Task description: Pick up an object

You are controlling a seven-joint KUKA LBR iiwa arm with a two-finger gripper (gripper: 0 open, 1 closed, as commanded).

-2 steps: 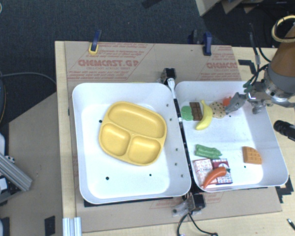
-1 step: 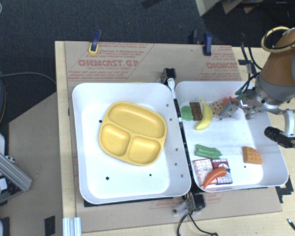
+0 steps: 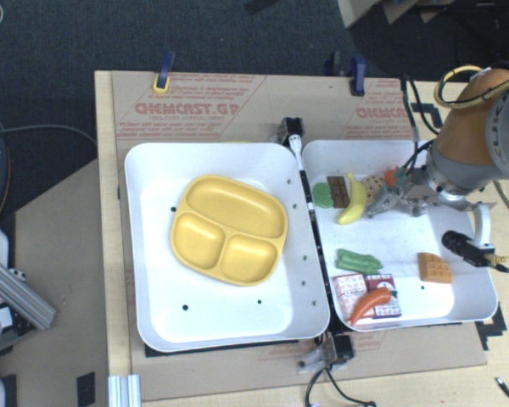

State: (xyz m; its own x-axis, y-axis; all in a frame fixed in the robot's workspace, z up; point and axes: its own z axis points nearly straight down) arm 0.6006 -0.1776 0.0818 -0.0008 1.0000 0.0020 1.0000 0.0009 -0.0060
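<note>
Nearest the camera, at the front of the right bin [image 3: 483, 305], a red pepper [image 3: 371, 303] lies across a printed card [image 3: 365, 296], with a green pod [image 3: 358, 261] just behind and a waffle [image 3: 434, 268] off to the side. Further back sit a banana [image 3: 354, 203], a brown bar [image 3: 338, 192] and a green piece [image 3: 323, 195], all bunched together. The left bin [image 3: 144, 253] carries a yellow divided plate [image 3: 228, 229].

The gripper [image 3: 388, 198] reaches in low at the back of the right bin, just beside the banana. I can't tell whether its jaws are parted or closed; nothing visibly sits between them.

To do this well, I'd say it should centre over one lone item, since the crowded cluster invites a glancing grasp.

The arm's upper part is cut off at the edge, and small bits beside the jaws are too blurred to name.
</note>
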